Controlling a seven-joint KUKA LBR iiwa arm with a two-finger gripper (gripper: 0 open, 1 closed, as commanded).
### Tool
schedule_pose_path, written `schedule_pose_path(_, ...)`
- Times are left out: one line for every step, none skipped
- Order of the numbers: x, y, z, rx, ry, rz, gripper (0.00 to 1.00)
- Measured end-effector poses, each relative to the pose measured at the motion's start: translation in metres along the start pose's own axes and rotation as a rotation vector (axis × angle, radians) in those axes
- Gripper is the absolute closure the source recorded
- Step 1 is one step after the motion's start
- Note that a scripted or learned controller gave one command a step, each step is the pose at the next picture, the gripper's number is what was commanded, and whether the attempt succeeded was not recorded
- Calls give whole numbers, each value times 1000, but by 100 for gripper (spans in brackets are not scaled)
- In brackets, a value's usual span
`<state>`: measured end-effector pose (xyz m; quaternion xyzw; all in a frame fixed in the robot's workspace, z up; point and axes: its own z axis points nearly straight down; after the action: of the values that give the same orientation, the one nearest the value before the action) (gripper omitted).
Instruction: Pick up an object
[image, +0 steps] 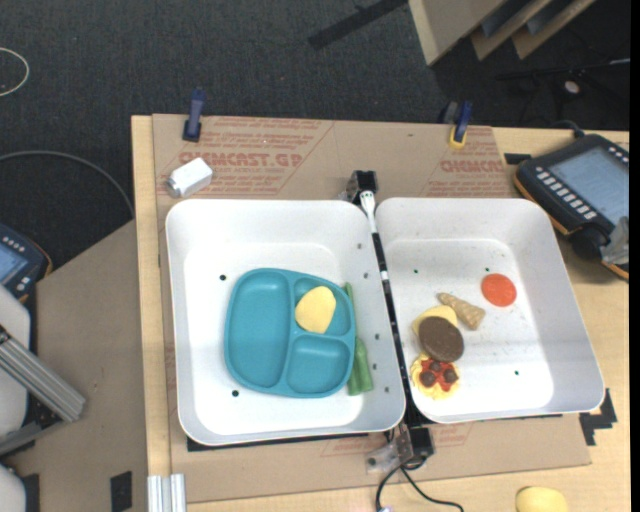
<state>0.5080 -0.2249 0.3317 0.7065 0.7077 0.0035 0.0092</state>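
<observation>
The left bin (200, 250) holds a teal divided tray (262, 335). A yellow lemon-like piece (316, 309) lies in the tray's upper right compartment. A green stick (357, 350) rests along the tray's right edge. In the right bin (530, 240) lie an orange-red round piece (499, 290), a tan cone (461, 309), a brown round cookie (440, 337) and a yellow slice with red and dark toppings (436, 378).
A teach pendant (580, 190) sits at the bench's right edge, beside the right bin. A small white block (190, 178) lies on the cardboard behind the left bin. Blue clamps (194, 115) hold the board's far edge. A yellow object (540, 499) lies at the bottom right.
</observation>
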Motion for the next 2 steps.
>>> schedule_pose_path(63, -9, 253, 23, 12, 0, 100)
schedule_pose_path(5, 66, 247, 10, 2, 1, 100)
